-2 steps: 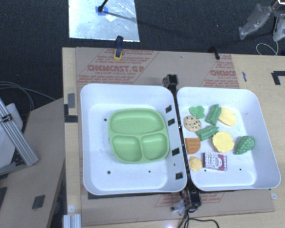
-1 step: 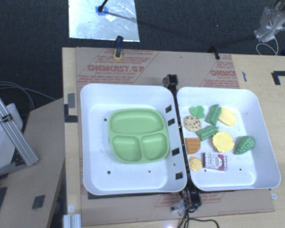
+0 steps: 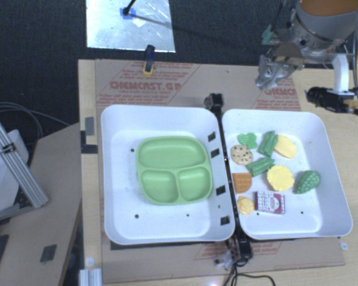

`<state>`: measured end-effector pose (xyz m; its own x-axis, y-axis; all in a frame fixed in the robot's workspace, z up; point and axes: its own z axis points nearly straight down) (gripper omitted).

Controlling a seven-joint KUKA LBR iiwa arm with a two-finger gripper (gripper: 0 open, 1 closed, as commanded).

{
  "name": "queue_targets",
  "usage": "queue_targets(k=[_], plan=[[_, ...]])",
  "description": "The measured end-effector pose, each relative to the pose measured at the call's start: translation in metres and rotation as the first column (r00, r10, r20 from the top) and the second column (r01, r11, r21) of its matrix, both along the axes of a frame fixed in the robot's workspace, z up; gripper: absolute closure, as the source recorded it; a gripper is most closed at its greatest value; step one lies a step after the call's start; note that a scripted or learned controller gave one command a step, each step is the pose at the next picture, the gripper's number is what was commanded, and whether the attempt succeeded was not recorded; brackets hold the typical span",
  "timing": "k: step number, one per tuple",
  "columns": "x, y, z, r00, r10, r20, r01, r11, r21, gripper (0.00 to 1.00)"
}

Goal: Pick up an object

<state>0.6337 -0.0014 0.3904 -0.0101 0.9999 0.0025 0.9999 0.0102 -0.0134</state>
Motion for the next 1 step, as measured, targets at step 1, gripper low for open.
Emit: queue_targets(k=[1], plan=[[0.0017, 0.0798, -0.2103, 1.000, -0.001, 0.002, 0.001, 1.000, -0.001, 1.00]])
